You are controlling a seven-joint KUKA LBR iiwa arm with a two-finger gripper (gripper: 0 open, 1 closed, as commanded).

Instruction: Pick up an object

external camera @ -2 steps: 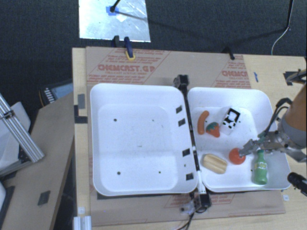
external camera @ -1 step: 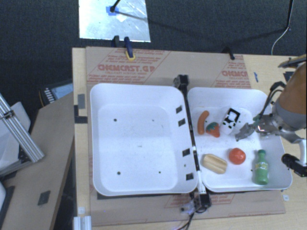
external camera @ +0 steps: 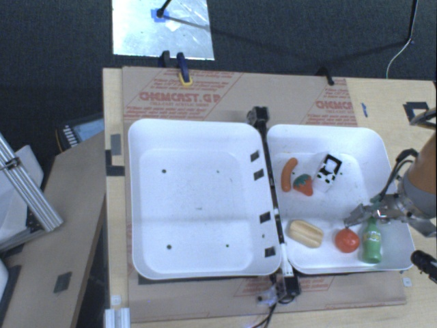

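The right bin (external camera: 369,142) holds several small items. An orange carrot-like piece (external camera: 289,173) and a red strawberry (external camera: 303,184) lie near its left wall, with a black-and-white cube (external camera: 329,169) beside them. Along the front lie a tan bun (external camera: 306,234), a red tomato (external camera: 347,240) and a green bottle (external camera: 372,244). My gripper (external camera: 369,214) reaches in from the right and sits low over the bin's front right. It is just above the green bottle's top and right of the tomato. Nothing is visibly held in it.
The left bin (external camera: 198,197) lies beside the right one, parted by a black hinged divider (external camera: 268,190). Both rest on a cardboard sheet (external camera: 225,91) on the bench. A shiny metal plate (external camera: 162,19) lies beyond the bench's far edge.
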